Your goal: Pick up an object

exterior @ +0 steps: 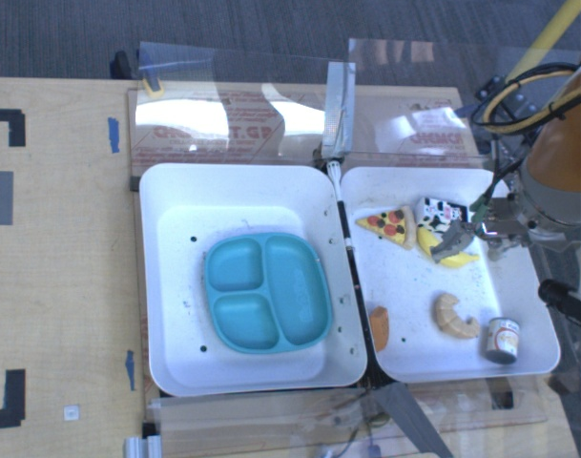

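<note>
One fixed overhead camera looks down at a slant, seemingly from mid-height, on both white bins [166, 256].

The wooden table [61, 284] carries two shallow white bins side by side. The left bin [166, 198] holds a teal divided plate [267, 292] with three compartments, lying flat near its middle. Strips of blue tape [114, 134] sit on the table at ten o'clock from that bin. Clear plastic panels [233, 93] stand along the twelve o'clock edge of both bins. The right bin [529, 284] touches the left one.
</note>
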Controlling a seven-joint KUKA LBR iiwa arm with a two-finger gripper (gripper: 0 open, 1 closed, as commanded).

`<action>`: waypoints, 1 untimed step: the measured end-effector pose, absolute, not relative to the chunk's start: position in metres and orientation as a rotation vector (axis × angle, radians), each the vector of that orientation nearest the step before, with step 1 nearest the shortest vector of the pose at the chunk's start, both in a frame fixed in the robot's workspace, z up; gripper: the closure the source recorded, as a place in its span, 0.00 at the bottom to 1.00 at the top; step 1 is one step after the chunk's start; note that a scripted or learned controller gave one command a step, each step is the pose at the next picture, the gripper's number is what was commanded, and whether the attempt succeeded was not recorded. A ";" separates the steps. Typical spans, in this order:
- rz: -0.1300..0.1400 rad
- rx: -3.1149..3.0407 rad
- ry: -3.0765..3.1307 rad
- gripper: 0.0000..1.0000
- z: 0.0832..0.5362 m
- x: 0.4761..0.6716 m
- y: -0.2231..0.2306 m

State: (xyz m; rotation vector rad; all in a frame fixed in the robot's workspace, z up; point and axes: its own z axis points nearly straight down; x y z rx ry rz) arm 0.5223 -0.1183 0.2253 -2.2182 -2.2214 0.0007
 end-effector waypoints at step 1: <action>-0.004 -2.212 -2.237 0.00 0.087 0.488 -0.153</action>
